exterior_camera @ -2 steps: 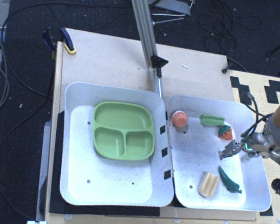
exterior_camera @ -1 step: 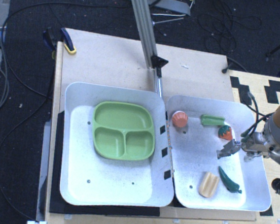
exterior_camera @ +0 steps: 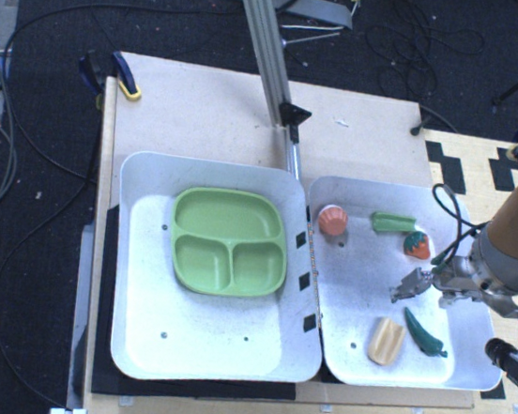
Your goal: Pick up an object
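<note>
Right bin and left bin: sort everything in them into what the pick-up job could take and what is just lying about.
Pick candidates, all in the right bin:
orange round toy
green long toy
red-and-green small toy
dark green curved toy
tan block
gripper

Lying about:
green three-compartment plastic tray, left bin

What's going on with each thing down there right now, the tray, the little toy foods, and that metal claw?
green divided tray: flat in the left bin, compartments bare.
orange round toy: lying loose, right bin.
green toy: lying flat.
red and green toy: lying loose.
dark green toy: lying flat.
tan toy: lying flat.
gripper: low over the right bin, holding nothing visible.
</note>
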`<control>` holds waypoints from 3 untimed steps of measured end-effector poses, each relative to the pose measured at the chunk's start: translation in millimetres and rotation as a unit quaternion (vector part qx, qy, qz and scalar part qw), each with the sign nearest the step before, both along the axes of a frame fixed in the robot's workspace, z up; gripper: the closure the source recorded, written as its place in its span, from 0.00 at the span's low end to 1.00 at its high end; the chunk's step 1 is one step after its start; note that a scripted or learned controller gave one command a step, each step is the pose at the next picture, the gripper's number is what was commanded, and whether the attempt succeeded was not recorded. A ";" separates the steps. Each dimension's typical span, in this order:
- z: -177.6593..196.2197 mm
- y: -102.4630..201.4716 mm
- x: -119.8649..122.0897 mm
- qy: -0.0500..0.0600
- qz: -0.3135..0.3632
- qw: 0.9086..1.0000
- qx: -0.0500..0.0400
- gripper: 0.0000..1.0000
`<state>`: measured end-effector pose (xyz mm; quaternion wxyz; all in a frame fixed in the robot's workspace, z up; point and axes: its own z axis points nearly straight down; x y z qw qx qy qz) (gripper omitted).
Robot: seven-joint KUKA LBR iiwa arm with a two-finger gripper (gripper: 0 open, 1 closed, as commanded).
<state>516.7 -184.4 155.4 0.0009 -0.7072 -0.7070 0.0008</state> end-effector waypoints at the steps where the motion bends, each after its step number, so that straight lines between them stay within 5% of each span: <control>1: -53.6 10.7 1.5 0.000 0.000 1.000 0.001 0.00; 2: -61.7 10.3 2.2 -0.002 0.000 1.000 -0.001 0.00; 3: -49.8 8.7 3.9 -0.005 -0.001 1.000 -0.003 1.00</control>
